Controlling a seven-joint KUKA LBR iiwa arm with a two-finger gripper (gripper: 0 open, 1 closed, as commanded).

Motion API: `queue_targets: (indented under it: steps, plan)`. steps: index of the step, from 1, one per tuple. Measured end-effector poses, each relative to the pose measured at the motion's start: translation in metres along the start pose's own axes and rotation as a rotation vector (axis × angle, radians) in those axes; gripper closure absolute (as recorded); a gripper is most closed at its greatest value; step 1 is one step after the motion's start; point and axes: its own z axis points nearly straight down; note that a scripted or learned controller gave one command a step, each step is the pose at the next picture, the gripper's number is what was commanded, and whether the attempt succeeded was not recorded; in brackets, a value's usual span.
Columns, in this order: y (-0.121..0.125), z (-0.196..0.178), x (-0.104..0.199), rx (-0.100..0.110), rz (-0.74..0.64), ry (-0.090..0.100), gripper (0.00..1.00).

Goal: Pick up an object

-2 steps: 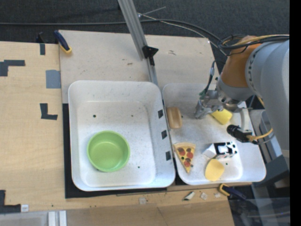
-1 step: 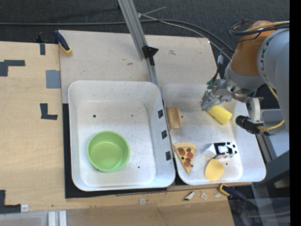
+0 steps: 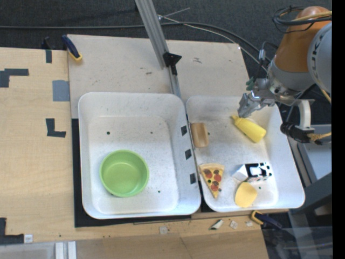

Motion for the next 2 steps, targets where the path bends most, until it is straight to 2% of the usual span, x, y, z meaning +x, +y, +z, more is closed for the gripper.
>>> queue_targets:
  steps: [1, 2]
  plan:
    - [-0.016, 0.009, 0.048, 0.007, -0.002, 0.001, 1.00]
    - [-0.032, -0.004, 0.098, 0.008, -0.003, 0.002, 1.00]
